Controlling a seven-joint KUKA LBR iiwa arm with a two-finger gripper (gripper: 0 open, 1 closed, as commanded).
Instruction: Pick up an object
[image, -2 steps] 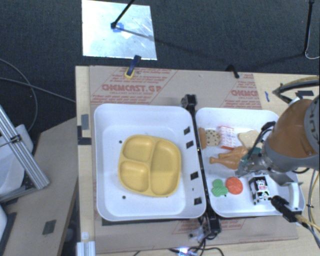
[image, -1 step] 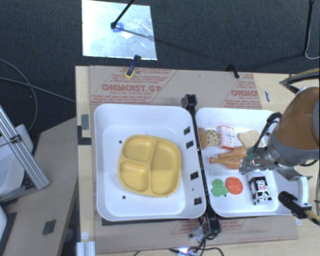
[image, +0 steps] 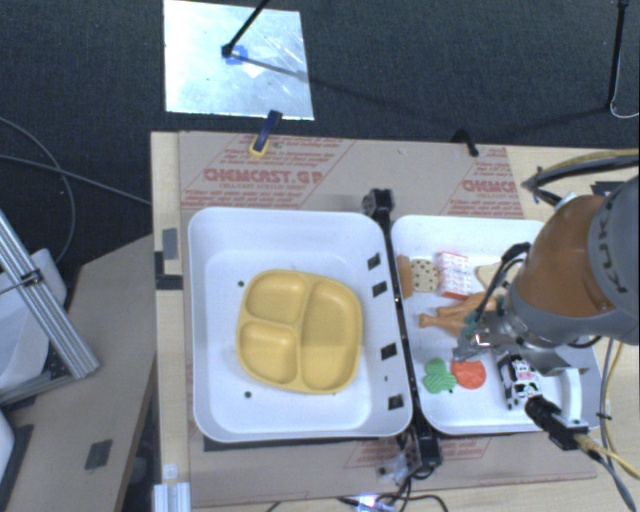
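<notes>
Toys lie scattered in the right bin (image: 575, 395): a red piece (image: 469, 375) and a green piece (image: 438, 377) side by side near the front, a tan figure (image: 447, 318) behind them. The gripper (image: 476, 340) hangs just above the red piece; whether it grasps anything, I cannot tell. A yellow divided tray (image: 298, 330) sits in the left bin (image: 220, 250).

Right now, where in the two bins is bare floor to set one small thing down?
Left bin: a bare band all round the yellow divided plate, widest along the far wall. Right bin: crowded; the green piece, red piece and boxes lie close under the arm.
</notes>
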